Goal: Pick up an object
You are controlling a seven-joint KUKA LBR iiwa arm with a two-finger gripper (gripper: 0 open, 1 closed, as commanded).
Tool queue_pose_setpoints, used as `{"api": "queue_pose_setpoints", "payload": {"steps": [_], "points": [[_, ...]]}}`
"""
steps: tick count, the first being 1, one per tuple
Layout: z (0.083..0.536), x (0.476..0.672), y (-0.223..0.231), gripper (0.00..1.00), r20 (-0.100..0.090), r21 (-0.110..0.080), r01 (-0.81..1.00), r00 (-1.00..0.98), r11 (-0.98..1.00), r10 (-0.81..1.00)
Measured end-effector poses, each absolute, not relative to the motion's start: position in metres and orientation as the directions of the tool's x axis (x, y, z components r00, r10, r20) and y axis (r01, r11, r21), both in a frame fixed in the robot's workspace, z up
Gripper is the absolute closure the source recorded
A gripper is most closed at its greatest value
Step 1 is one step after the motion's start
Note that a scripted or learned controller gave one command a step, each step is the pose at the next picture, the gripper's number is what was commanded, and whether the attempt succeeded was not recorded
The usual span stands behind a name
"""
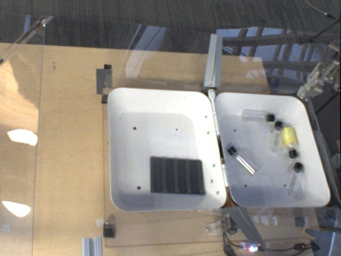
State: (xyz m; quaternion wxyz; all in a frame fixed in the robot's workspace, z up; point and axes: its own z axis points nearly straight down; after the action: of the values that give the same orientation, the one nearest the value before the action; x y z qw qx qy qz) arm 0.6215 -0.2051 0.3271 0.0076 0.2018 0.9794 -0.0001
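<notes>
I see the gripper (318, 81) parked beyond the right bin (319, 159)'s far right corner, and I cannot tell how its jaws stand. My candidates, clear vials (244, 161) with black caps and one yellow-filled vial (288, 136), lie scattered flat in that bin, probably loose for easy picking; a black tray (177, 175) sits in the left bin (122, 143).

Arm end (321, 79) at upper right edge, tilted.

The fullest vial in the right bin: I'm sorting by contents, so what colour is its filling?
Yellow; the vial shows clearly in the camera view.
</notes>
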Motion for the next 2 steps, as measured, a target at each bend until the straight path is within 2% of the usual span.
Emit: {"api": "queue_pose_setpoints", "payload": {"steps": [1, 2], "points": [[0.258, 0.602, -0.205, 1.0, -0.009, 0.0, 0.102, -0.995, 0.995, 0.102], [0.386, 0.574, -0.205, 1.0, -0.016, -0.005, -0.103, -0.995, 0.995, -0.103]]}}
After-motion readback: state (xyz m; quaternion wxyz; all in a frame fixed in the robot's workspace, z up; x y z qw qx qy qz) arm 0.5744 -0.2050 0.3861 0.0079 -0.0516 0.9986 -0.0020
